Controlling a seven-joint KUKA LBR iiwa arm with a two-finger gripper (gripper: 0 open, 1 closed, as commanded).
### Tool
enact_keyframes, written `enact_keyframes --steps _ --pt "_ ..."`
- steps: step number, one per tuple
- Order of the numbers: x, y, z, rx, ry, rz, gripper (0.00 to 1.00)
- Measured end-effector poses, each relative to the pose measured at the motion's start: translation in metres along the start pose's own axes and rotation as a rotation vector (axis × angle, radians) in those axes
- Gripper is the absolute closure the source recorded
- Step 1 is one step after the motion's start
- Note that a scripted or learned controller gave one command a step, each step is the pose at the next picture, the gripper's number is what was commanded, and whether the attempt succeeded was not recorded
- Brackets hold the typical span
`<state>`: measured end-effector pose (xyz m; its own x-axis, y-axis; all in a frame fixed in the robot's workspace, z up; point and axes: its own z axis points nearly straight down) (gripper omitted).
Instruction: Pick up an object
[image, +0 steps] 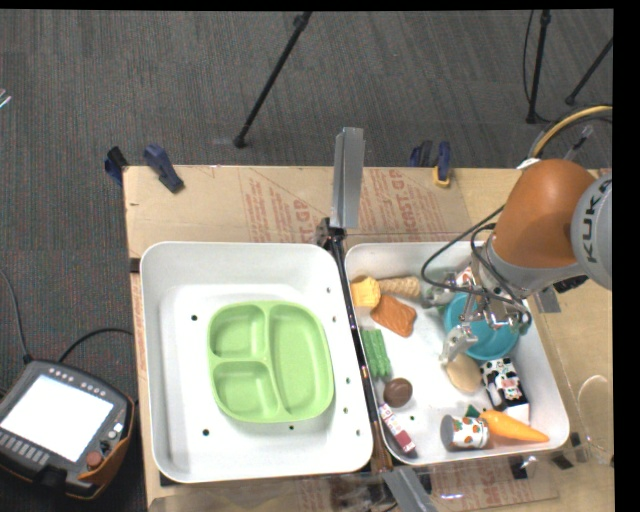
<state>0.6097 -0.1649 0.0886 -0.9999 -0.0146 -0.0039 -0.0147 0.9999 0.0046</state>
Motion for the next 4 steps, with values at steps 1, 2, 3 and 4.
enact_keyframes --steps 1,2,3,4 --pt "0.095 -0.004 0.003 -0.008 0.01 -0.11 0.0" --pt "0.033 -0.01 0.002 -0.028 0.002 -0.079 0.0" --pt "0.075 -0.035 0.003 -0.005 0.008 -0.159 0.0" --pt "0.065 -0.029 0.002 -0.001 0.006 -0.332 0.0"
